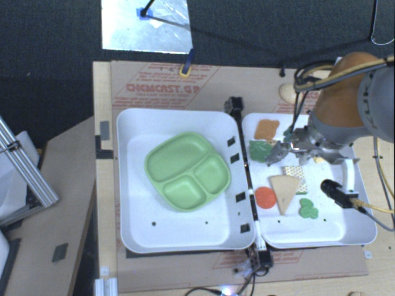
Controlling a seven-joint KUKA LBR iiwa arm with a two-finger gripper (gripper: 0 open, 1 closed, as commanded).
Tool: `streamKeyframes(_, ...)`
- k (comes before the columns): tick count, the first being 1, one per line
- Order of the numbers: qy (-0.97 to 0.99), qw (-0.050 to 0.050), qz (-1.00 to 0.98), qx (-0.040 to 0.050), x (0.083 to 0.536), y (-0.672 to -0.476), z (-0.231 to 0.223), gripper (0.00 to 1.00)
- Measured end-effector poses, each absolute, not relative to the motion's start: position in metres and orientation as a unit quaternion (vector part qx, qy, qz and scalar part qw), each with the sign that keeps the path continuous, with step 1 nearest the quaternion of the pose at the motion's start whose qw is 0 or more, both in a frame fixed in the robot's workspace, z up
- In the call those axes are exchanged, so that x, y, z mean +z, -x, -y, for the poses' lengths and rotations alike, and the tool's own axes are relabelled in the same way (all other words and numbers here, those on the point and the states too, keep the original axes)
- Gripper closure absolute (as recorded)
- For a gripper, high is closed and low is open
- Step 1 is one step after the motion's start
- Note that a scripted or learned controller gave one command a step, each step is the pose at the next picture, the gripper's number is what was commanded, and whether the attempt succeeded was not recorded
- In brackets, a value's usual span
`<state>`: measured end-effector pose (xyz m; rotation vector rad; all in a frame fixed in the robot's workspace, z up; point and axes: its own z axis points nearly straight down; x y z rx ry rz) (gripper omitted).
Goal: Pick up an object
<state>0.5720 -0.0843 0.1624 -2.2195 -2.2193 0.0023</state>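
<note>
Around the gripper: we see the metal two-finger gripper (pixel 279 155) low in the right white bin (pixel 355 230), just beside a dark green leafy piece (pixel 260 150).
Grip: we cannot tell its state.
Right bin: orange square slice (pixel 266 129), beige triangular wedge (pixel 284 191), red round disc (pixel 265 197), small green piece (pixel 308 211).
Left white bin (pixel 133 227): light green divided plate (pixel 187 171).

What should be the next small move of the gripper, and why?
Probably a short descent: the gripper hovers in the right bin beside the dark green piece, with nothing visibly between its fingers.
</note>
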Motion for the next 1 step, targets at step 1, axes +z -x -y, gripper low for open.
streamKeyframes(1, 0.707, 0.002, 0.707, 0.0012, 0.1015, -0.5775, 0.0838, 0.00)
